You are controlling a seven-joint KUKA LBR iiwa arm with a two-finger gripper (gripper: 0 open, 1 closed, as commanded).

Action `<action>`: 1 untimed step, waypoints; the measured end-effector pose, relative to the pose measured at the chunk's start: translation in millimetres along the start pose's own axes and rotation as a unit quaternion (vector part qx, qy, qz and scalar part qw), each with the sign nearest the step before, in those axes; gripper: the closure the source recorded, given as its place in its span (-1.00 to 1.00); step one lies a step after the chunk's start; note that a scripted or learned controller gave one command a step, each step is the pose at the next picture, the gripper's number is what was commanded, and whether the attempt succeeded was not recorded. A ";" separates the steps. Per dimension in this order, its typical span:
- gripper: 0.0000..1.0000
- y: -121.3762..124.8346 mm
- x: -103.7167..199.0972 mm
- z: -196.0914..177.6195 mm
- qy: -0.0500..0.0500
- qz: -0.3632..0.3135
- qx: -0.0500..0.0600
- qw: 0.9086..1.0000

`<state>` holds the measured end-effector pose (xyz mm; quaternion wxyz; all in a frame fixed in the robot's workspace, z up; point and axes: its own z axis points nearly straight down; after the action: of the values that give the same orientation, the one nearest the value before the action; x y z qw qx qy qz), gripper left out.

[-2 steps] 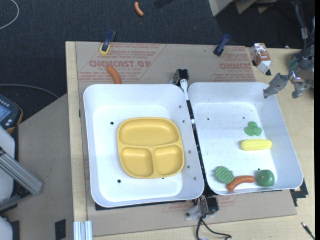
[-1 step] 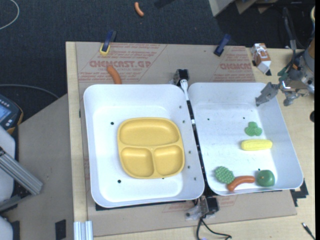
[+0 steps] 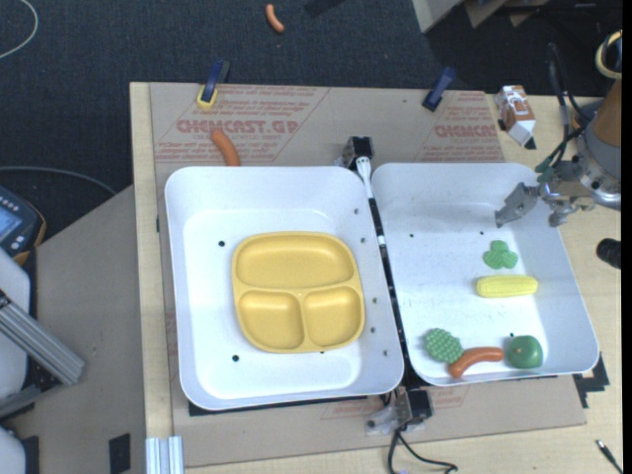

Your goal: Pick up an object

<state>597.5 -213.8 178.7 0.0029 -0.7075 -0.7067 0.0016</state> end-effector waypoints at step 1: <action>-1.00 0.4 1.0 43.0 0.000 0.000 0.000 1.000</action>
<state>597.6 -212.7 135.7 0.0029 -0.7071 -0.7071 0.0014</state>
